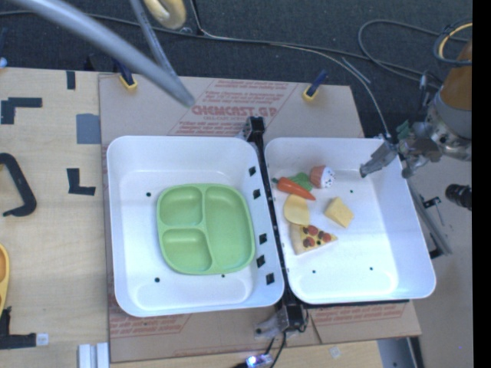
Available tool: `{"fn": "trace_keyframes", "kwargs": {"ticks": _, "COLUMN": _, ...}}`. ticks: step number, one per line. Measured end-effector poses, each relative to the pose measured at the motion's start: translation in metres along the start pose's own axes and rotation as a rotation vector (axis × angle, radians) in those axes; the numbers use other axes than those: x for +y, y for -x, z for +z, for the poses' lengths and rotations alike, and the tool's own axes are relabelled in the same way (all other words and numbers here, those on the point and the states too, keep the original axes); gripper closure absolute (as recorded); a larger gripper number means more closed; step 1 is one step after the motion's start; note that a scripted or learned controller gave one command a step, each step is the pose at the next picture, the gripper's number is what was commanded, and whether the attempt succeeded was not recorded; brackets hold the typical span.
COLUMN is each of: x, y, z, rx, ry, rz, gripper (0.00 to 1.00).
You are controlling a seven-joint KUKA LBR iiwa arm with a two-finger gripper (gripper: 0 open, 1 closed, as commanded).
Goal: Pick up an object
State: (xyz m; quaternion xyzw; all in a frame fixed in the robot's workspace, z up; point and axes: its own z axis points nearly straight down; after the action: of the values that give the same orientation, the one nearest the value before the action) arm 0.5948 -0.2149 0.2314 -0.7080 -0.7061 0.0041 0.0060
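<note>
Several toy foods lie in the right bin: an orange carrot with a green piece behind it, a white and red piece, a yellow cheese wedge, a pale yellow chip and a pizza slice. My gripper hangs over the bin's upper right edge, to the right of the food and apart from it. It is open, with nothing between its fingers.
The left bin holds a green divided plate. A grey pole crosses the top left. Cables trail over the dark floor behind the bench. Black clips join the bins along the middle.
</note>
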Motion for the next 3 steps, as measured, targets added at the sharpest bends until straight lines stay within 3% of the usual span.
{"fn": "trace_keyframes", "kwargs": {"ticks": 1, "x": 0.003, "y": -0.001, "z": -0.008, "rx": -0.003, "ry": 0.013, "rz": -0.004, "gripper": 0.0}}
{"fn": "trace_keyframes", "kwargs": {"ticks": 3, "x": 0.009, "y": 0.003, "z": 0.116, "rx": -0.003, "ry": 0.007, "rz": -0.004, "gripper": 0.0}}
